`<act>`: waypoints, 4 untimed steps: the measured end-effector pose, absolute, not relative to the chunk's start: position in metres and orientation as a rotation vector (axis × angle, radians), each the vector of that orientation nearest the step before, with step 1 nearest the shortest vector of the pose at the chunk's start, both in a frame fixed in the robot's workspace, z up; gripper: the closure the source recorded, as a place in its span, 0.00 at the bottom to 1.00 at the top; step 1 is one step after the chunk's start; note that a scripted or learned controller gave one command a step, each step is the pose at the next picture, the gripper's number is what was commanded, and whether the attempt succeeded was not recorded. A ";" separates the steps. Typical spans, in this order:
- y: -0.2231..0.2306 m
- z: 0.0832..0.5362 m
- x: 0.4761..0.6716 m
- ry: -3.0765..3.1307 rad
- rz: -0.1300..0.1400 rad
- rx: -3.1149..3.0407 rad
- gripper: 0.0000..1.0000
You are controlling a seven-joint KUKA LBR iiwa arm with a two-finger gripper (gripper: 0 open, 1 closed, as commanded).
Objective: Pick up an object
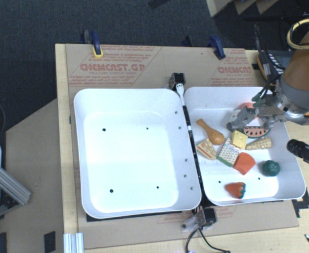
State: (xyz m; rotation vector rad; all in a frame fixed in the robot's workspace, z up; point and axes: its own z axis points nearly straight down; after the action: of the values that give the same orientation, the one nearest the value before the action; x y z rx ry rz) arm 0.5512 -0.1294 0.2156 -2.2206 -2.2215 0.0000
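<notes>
Hand (244,121), grip state unreadable, hovers over right bin (286,191); watermelon slice (254,132) probably light, rigid, slick: pinch across its flat faces.

Robotics lab — clamped board (144,62), twin white bins (91,104), toy food (243,163).

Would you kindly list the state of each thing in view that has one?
hand: low over the right bin, among the toys
right bin: holds all the toys
drumstick toy: lying flat, apart from the hand
watermelon slice: lying flat beside the hand
green ball: resting near the bin's right edge
</notes>
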 end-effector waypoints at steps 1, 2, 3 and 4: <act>-0.109 0.099 0.522 -2.225 -0.005 -2.229 0.00; -0.102 0.085 0.665 -2.216 0.037 -2.184 0.00; -0.071 0.231 0.670 -2.237 -0.019 -2.225 0.00; -0.040 0.525 0.648 -2.237 -0.023 -2.230 0.00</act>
State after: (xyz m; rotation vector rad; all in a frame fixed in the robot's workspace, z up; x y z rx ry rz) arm 0.6482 -0.0404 0.5248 -2.2296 -2.2370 -0.0228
